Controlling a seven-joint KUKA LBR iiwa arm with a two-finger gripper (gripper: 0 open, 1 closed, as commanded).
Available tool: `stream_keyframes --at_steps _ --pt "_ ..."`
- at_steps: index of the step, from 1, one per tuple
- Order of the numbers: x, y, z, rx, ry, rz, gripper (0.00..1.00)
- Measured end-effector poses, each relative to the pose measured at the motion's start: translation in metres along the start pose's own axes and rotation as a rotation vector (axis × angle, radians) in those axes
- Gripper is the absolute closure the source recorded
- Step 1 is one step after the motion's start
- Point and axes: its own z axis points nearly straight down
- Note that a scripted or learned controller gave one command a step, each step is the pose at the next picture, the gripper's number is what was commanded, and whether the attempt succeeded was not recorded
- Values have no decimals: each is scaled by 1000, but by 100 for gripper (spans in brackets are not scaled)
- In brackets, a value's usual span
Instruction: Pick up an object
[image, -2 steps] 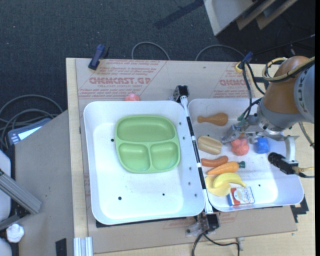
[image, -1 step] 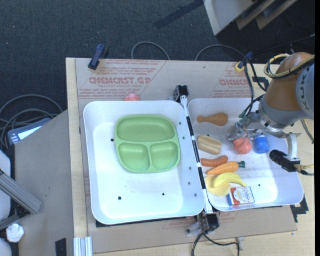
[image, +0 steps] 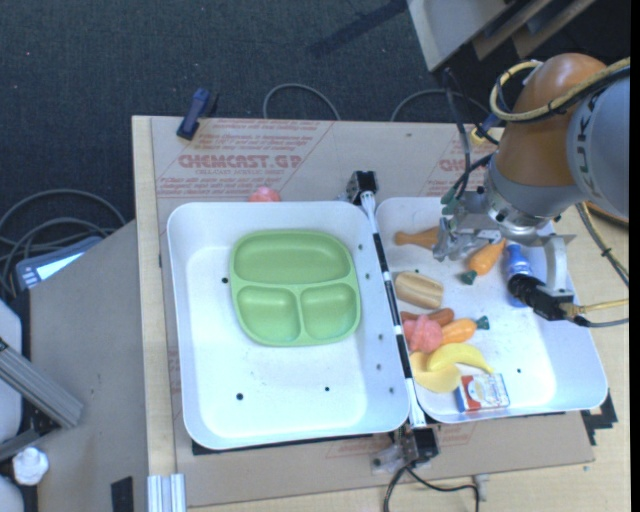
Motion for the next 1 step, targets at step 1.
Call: stream_keyframes --at_steps 1 --pt "-2 -1 1 3 -1 2 0"
